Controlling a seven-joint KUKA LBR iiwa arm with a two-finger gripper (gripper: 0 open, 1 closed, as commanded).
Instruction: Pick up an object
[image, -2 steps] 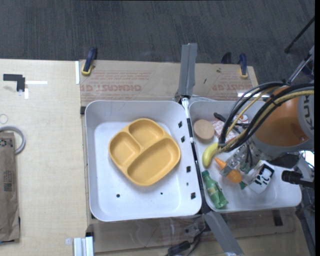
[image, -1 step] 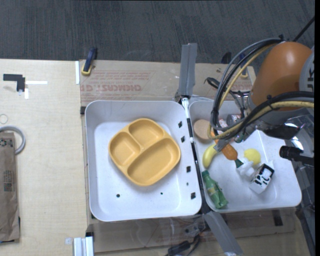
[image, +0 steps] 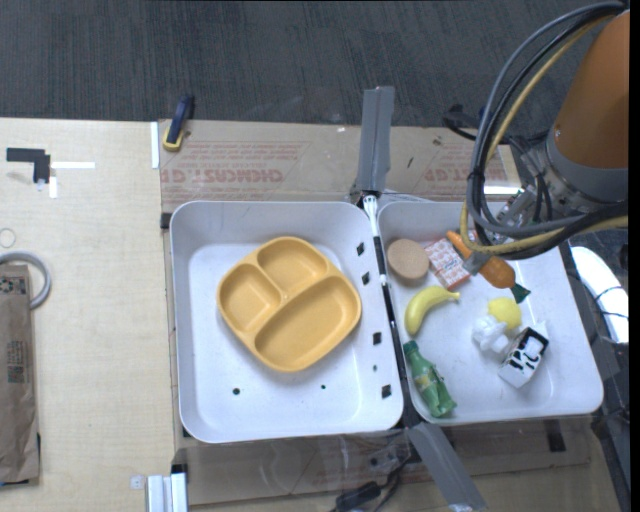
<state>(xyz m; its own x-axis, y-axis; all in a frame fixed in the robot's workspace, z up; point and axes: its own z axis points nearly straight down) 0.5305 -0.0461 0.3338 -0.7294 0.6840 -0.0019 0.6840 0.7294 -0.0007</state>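
The right bin (image: 580, 395) holds several small objects: a brown round piece (image: 407, 259), a red and white packet (image: 446, 263), an orange carrot (image: 492, 270), a banana (image: 428, 306), a lemon (image: 506, 312), a white lump (image: 489, 338), a black and white carton (image: 524, 357) and a green pouch (image: 429, 381). A yellow divided plate (image: 290, 303) lies in the left bin (image: 200, 400). My gripper (image: 520, 210) hangs under the grey wrist at the back of the right bin, just above and behind the carrot, half hidden by looping cables.
The arm's orange band and grey wrist (image: 595, 120) fill the upper right, with black cables (image: 490, 170) sweeping down over the right bin's back edge. A grey divider (image: 375, 140) stands between the bins. A cardboard sheet (image: 260, 165) lies behind the left bin.
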